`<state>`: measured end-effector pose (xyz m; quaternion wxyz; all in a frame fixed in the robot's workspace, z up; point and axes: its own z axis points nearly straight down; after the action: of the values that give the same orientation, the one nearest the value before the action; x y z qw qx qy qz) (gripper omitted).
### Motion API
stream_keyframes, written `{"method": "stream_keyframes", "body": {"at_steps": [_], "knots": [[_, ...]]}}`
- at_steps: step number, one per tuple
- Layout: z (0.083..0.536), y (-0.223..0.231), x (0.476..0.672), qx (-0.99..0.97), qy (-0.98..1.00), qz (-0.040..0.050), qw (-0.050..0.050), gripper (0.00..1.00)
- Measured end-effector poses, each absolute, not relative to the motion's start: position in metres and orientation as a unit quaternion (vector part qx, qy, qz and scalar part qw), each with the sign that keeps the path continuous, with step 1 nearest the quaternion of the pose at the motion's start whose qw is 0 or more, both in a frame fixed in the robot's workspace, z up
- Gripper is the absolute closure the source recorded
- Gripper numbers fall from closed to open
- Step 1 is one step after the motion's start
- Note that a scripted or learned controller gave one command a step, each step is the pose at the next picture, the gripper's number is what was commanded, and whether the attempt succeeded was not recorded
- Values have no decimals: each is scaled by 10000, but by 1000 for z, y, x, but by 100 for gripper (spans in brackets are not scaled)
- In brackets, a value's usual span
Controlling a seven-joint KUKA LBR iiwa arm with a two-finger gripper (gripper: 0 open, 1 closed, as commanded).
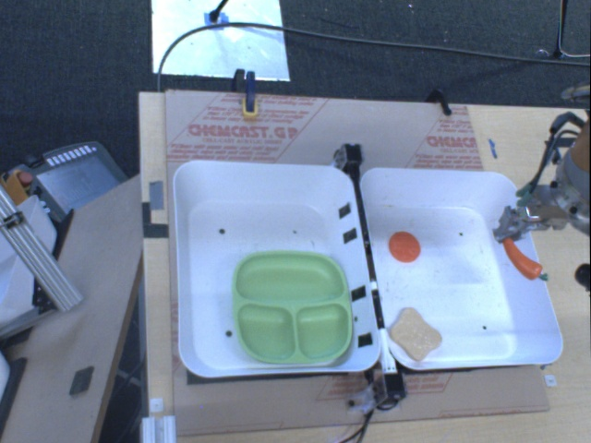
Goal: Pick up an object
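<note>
Bench (305, 118): bears two white bins side by side. Left bin (199, 210): holds a green tray (292, 306) with three compartments, lying toward 6 o'clock of its floor. Right bin (462, 201): holds an orange disc (404, 246) near its 9 o'clock side and a tan bread slice (415, 334) toward 7 o'clock, close to the front wall; the two lie well apart.

My arm (574, 169): enters from 3 o'clock of the scene and ends above the right rim of the right bin. My claw (511, 224): points toward 9 o'clock, tilted down over that rim; whether its fingers are released or clenched, I cannot tell.

Carrot (523, 260): orange, with a small green end, lying slantwise on the right bin's 3 o'clock rim, just below my claw at about its 5 o'clock. Whether the two touch, I cannot tell.
</note>
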<state>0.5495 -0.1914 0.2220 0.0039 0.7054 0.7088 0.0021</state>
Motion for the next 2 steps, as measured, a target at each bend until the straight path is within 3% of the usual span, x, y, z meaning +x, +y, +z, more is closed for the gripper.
{"method": "stream_keyframes", "body": {"at_steps": [1, 2], "knots": [[276, -192, 551, 7054, 7088, 19, 39, 100], [279, -140, 570, 7039, 7103, 12, 12, 100]]}}
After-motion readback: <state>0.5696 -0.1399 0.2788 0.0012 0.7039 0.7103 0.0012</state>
